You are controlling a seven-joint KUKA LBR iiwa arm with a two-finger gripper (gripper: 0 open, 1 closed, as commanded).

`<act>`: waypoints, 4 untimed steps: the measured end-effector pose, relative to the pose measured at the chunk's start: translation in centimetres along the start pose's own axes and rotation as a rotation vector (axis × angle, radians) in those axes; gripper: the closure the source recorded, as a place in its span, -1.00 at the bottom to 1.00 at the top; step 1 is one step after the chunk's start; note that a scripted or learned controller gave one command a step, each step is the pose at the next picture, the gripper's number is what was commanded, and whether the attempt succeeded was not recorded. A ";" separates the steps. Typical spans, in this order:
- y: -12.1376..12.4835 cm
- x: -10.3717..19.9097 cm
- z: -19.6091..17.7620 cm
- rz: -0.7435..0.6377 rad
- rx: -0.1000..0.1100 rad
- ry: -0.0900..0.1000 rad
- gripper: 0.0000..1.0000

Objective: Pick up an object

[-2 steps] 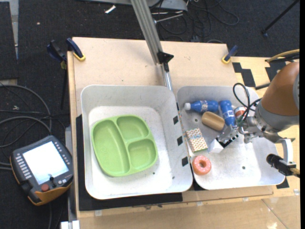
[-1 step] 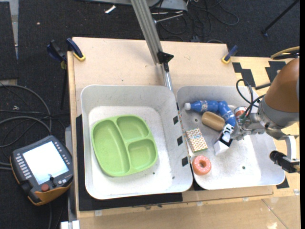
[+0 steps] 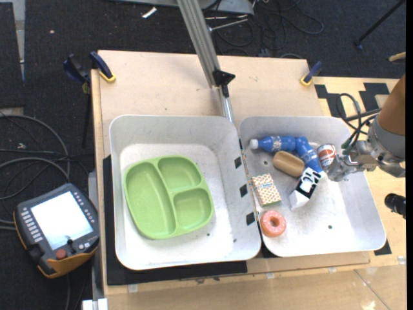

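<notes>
Two bins — jaws (image 3: 338, 171) over right bin (image 3: 361, 237), beside blue bottle (image 3: 284, 143)

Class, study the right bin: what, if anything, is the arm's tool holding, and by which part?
It cannot be told. The tool sits low beside the red-and-white can in the right bin, with nothing visibly gripped.

Light wooden bench (image 3: 161, 86) carries two shallow white bins side by side, touching: left bin (image 3: 119, 141), right bin (image 3: 361, 231). Yellow-tipped clamps at back corners (image 3: 105, 75), (image 3: 308, 77).
</notes>
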State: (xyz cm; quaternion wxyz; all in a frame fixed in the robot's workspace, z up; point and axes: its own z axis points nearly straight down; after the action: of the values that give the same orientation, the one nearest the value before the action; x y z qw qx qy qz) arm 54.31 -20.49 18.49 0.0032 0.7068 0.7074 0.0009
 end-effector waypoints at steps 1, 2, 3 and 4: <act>1.2 -0.3 -5.3 -0.002 -0.001 0.000 1.00; 1.3 -0.3 -6.9 -0.002 0.003 0.002 1.00; -0.3 4.8 -6.0 -0.006 0.008 0.005 1.00; -0.7 9.3 -6.4 -0.006 0.006 0.005 1.00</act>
State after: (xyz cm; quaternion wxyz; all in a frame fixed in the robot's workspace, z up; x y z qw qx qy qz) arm 53.53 -11.16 24.81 -0.0006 0.7045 0.7097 0.0005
